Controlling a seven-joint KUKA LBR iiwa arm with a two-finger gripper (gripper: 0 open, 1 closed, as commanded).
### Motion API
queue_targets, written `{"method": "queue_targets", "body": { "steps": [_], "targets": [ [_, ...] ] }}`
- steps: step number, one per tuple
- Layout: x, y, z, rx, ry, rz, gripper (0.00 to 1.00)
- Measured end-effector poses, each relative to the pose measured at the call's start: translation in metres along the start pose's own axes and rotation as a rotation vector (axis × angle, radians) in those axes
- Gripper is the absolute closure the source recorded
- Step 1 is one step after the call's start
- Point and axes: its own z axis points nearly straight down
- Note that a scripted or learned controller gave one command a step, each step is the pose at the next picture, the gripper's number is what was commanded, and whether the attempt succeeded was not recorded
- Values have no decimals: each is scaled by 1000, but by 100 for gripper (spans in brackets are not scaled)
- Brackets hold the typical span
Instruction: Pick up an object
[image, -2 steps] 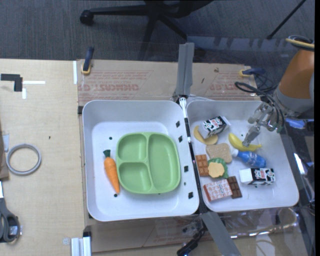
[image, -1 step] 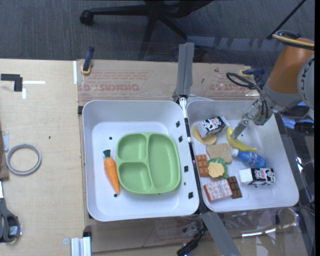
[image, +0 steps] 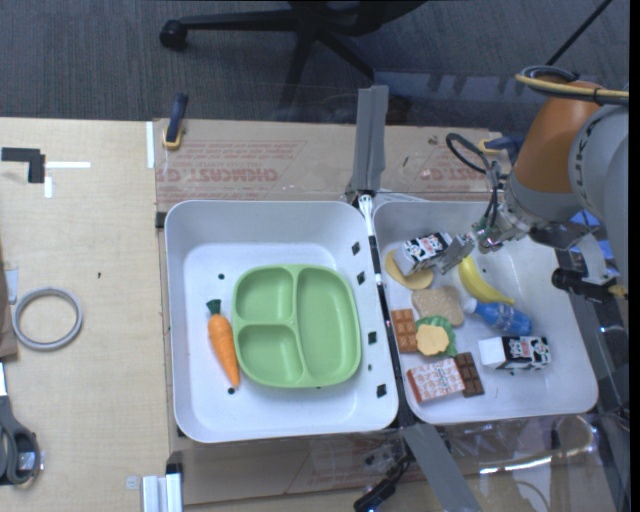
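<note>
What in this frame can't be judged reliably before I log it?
- Pincer: too small and dark in the camera view to read its state or whether it touches the milk carton.
- Arm: cut off by the right edge.
- Flat food pieces in the right bin: overlapping, so their full shapes are hidden.
- Scissors: cut off by the left edge.
</note>
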Motion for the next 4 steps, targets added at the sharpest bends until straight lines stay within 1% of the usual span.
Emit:
{"method": "queue_targets", "body": {
  "steps": [1,2,3,4],
  "targets": [
    [0,1,-10,0,-4,-4,100],
    [0,1,-10,0,-3,-3,0],
    [50,-47,13,-1,2,30,0],
    [10,17,14,26,13,338,0]
  ]
}}
